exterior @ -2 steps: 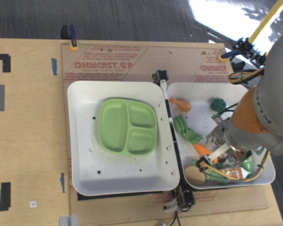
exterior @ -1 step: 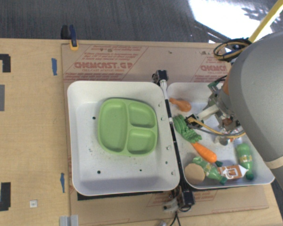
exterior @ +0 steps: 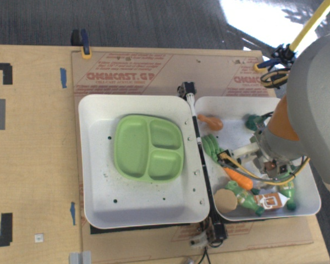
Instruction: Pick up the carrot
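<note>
**Desk:** What do you have on the camera view?

**Me:** I see the two white bins side by side. The left bin holds a green divided plate, flat, near its middle. The right bin carries the clutter and the arm, which comes in from three o'clock and covers the bin's right half.

**Desk:** And the carrot?

**Me:** The carrot lies slanted in the right bin, its thin end towards ten o'clock and its thick end towards four. It rests on the bin floor, just right of a bunch of green bean-like pieces and above a round tan item.

**Desk:** Where is the pincer against it?

**Me:** The gripper hangs at the carrot's three o'clock, near it but apart. I see nothing between its fingers, and whether they are spread or closed I cannot tell; cables and the wrist hide them.

**Desk:** Anything else nearby?

**Me:** An orange, sausage-shaped piece at the bin's eleven o'clock, a dark green toy at twelve, and an orange-labelled packet at the gripper's six.
</note>
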